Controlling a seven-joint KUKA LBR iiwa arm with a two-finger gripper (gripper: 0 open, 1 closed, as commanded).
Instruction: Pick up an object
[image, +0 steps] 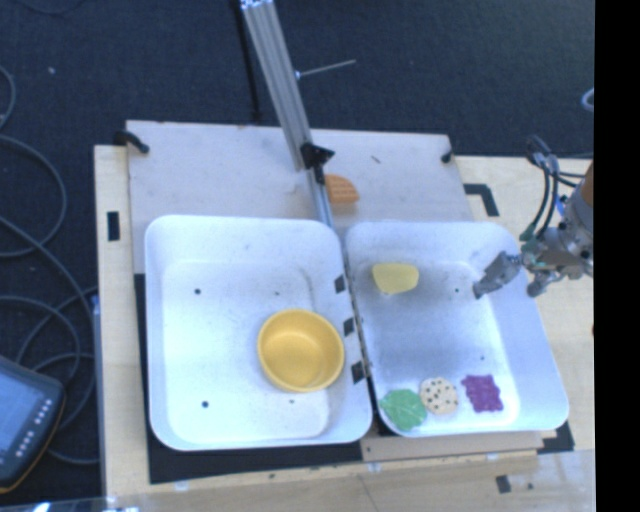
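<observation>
Two shallow white bins with rounded corners sit side by side on a pale bench. The left bin (200, 300) is matte plastic with a few dark specks and holds one round yellow bowl (300, 349), smooth-walled and upright, near its right wall. The right bin (520, 350) holds a flat, pale yellow piece (395, 277) with soft rounded edges near its far left corner, lying apart from everything else. Along the near wall lie three small items in a row: a green leaf-like lump (403, 408), a round tan cookie with dark spots (438, 396) just beside it, and a knobbly purple cluster (483, 392). The gripper (512, 276) hangs over the right bin's far right edge, its two grey fingers spread apart with nothing between them. A small orange rounded object (341, 190) rests behind the bins beside a slanted aluminium rail (285, 95).
</observation>
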